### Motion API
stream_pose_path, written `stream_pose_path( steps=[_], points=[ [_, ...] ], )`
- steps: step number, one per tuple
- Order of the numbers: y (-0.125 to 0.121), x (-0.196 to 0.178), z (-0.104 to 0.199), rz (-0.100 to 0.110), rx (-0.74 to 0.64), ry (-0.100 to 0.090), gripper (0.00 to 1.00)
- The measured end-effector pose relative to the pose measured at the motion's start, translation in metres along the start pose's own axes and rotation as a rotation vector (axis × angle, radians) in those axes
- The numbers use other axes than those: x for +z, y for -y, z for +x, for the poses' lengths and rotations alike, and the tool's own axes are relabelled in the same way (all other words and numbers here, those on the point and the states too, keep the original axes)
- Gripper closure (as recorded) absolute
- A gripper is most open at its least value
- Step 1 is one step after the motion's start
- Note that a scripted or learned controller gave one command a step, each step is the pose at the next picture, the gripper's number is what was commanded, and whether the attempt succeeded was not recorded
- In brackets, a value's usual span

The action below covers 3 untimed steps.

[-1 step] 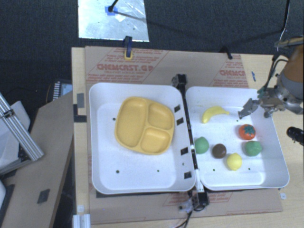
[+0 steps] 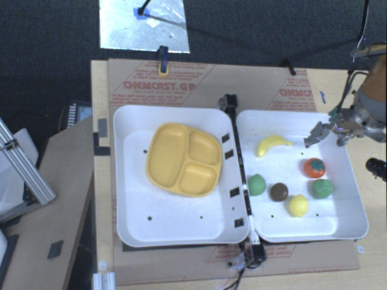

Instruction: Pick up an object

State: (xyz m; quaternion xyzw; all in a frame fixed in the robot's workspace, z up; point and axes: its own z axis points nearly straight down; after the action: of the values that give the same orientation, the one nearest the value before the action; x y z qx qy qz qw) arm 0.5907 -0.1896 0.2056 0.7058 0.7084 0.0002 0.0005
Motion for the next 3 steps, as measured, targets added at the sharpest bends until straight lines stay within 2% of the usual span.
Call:
stream_pose_path(
  steps=[2, 3],
  points=[
    [-0.012, 0.1, 0.011, 0.002, -0.004, -0.001, 0.0],
    [-0.013, 0.121, 0.012, 0.0, -0.003, 0.0, 0.0]
  ],
)
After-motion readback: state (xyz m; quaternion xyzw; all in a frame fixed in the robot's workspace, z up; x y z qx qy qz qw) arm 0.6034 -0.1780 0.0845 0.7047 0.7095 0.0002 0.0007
